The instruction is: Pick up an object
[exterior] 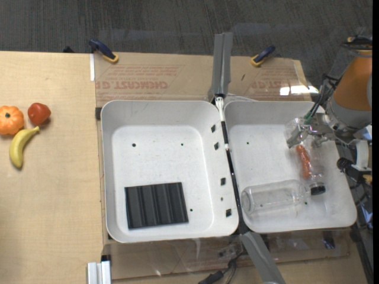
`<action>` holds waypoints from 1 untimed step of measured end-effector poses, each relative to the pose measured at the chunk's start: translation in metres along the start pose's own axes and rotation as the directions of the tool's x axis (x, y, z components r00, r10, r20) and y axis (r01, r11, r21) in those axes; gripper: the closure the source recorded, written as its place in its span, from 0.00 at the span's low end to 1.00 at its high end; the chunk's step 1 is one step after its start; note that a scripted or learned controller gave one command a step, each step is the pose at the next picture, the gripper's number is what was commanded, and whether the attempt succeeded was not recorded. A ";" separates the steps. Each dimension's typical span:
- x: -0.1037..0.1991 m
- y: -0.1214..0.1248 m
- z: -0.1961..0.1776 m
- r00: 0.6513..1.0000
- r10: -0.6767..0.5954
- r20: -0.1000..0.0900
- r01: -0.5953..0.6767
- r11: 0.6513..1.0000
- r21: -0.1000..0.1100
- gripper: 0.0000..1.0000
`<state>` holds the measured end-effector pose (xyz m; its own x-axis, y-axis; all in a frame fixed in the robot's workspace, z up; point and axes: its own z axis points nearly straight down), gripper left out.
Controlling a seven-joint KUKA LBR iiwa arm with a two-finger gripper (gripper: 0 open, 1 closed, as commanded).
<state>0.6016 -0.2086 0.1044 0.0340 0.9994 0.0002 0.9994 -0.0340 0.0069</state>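
Near edge of the bench: cables and a grey strut poke out below the bins, bottom centre, partly cut off by the frame.

Left bin [109, 158]: black ribbed block [156, 204] lies flat in the near-left corner area, just inside the front wall.

Right bin [346, 215]: clear plastic bottle [273, 197] lies on its side along the near wall, hard to read against the white floor, outline mostly glare. Its dark cap [318, 189] sits at the right end. Just beyond it, an orange tube-like item in a clear wrapper [305, 160] lies roughly lengthwise front to back, well right of centre. Wrapper edges blur into the bin, so its exact extent is unclear.

Arm comes in from the right. Orange band [356, 87] and grey wrist sit over the right bin's far-right corner, partly cut off at the frame edge. Gripper [309, 132] hangs at the far end of the orange item, pointing down and left into the bin. The metal parts and crumpled clear wrap overlap there, so I cannot tell whether the pincer is spread, pressed together, or touching the wrap at all. No object clearly seen between the fingers.

Far side: cardboard sheet [148, 78] under the bins, held by two blue-and-yellow clamps [103, 50] at its back edge. Left on the wooden table [47, 218]: banana [21, 147], orange fruit [10, 120], red fruit [39, 113], clustered and touching.
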 end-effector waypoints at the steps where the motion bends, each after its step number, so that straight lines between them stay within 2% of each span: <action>1: 0.058 0.050 -0.079 1.000 0.016 0.002 -0.016 1.000 0.008 1.00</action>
